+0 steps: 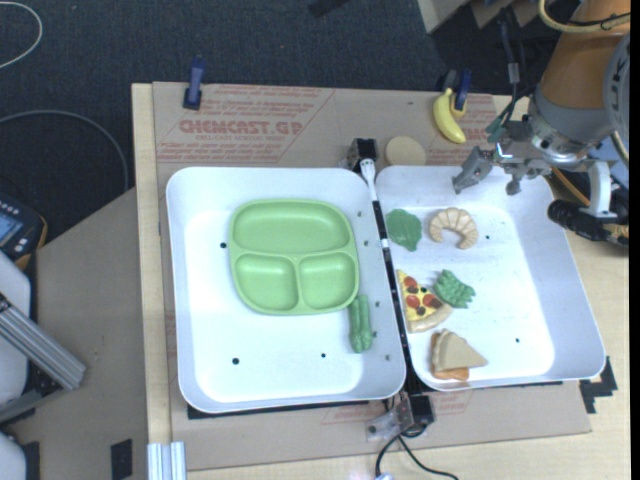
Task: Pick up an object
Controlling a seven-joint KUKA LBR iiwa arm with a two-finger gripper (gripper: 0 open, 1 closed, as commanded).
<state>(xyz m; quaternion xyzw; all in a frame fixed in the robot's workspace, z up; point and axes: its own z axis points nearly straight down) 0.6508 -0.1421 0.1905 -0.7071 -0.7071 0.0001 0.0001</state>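
My gripper (497,171) hangs over the far edge of the right shallow white bin (545,298), its two fingers spread apart with nothing between them. At about seven o'clock from it lies the tan plastic croissant (454,227), and the dark green leafy toy (404,229) sits just at nine o'clock of that. Nearer the front are the pizza slice toy (421,301), a small green broccoli piece (455,288) beside it, and the sandwich wedge (455,355). The left white bin (200,268) holds a light green divided plate (294,256) and a green pod-shaped toy (359,326). A yellow toy banana (449,118) rests on the tabletop (260,128).
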